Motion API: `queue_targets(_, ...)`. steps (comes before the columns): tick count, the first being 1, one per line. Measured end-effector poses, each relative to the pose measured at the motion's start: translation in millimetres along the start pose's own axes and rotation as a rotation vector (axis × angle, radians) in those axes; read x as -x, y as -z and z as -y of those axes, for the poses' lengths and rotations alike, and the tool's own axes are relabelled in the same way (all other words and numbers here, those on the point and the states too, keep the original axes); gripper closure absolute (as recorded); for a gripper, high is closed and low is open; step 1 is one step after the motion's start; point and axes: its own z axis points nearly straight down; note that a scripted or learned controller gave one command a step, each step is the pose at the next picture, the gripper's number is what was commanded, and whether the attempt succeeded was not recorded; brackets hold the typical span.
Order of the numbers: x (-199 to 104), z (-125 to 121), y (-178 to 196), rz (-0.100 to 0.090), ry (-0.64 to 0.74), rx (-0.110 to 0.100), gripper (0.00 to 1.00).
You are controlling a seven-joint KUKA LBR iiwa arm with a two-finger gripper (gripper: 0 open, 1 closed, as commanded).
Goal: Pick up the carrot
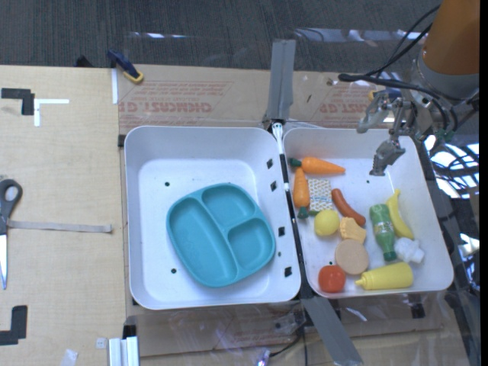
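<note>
Overhead, a pale wooden bench carries two shallow white plastic bins side by side, the left-hand bin holding a turquoise three-compartment plastic plate that lies flat near its middle.

The right-hand bin is crowded with toy food. Two orange plastic carrots with green tops lie at its far left: one carrot rests roughly level along the bin's upper part, while the second carrot stands end-on beside the dividing wall, just below the first.

From the upper right, the grey arm with its orange band reaches over the bin's far corner. Its two-finger metal gripper hangs above the bin's upper right area, well apart from both carrots; the fingers appear slightly apart with nothing between them, though the angle makes this hard to confirm.

Smaller items fill the remainder: a yellow squeeze bottle lying along the near wall, a green bottle with a white cap, a yellow banana, a tan round disc, a red tomato, a yellow lemon and a reddish-brown sausage.

On the bench's left edge lie grey-handled scissors.
</note>
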Motion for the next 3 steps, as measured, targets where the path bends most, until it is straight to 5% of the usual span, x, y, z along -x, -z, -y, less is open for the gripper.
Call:
queue_targets(1, 28, -23, -60, 0.000, 0.005, 0.000, 0.00)
queue_targets(2, 37, -24, -173, 0.008, -0.299, 0.001, 0.00)
queue_targets(3, 13, -20, -172, 0.010, -0.541, 0.001, 0.00)
